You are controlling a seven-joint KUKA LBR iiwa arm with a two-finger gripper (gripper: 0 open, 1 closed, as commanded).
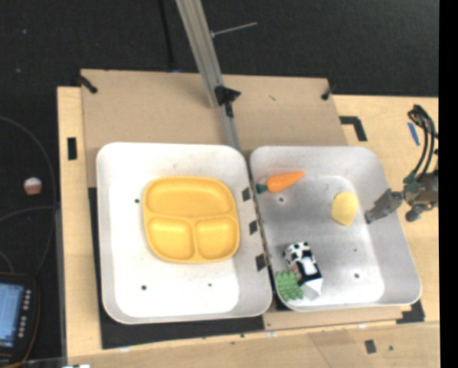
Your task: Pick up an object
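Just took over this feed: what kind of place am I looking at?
Likely a robotics lab test bench: two white bins on a board, toy items such as a carrot and a yellow divided tray, a handheld screen alongside.

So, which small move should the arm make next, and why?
Probably move the tool a little toward the left, over the yellow lemon. The tool sits at the right bin's right rim, holding nothing, and the lemon is the nearest object, lying apart from the carrot and the cow toy.
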